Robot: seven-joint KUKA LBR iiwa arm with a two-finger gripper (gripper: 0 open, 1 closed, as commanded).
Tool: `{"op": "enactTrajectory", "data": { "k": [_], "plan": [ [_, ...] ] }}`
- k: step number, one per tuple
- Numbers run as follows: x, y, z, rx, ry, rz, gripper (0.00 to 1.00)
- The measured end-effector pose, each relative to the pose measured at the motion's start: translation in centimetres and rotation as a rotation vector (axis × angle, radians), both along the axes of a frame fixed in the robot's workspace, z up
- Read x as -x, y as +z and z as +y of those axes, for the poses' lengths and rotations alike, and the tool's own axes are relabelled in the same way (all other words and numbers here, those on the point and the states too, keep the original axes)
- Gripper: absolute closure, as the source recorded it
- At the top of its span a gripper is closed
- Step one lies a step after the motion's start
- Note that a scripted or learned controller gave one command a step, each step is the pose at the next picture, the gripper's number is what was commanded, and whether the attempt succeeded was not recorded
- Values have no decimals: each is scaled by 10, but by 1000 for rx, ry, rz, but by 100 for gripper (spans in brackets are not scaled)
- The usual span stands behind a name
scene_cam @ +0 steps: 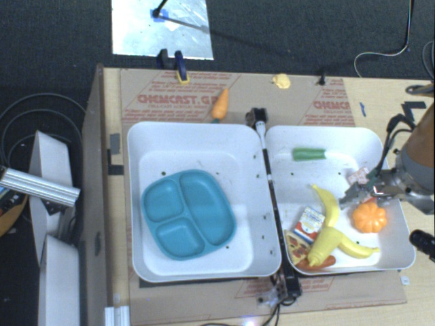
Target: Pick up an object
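Over at three o'clock in the right-hand bin (391,148), the gripper (363,190) hangs just above the orange pumpkin (369,217); whether it's apart or together, I cannot tell. Best centre over the pumpkin, clear of the banana (331,210), before closing.

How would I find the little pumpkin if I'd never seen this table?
Look in the right-hand white bin, the one the robot arm reaches into. Near its right wall, just under the gripper, sits the pumpkin, beside the yellow bananas. It is the one round, orange thing in that bin; the green stick lies farther back.
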State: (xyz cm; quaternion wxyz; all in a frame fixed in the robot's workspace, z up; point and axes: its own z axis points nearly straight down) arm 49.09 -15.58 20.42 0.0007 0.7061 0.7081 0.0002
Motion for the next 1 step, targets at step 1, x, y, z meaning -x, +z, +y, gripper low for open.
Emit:
{"op": "enactTrajectory", "data": {
  "k": [1],
  "plan": [
    [-25, -120, 51, 2, 2, -13, 0]
  ]
}}
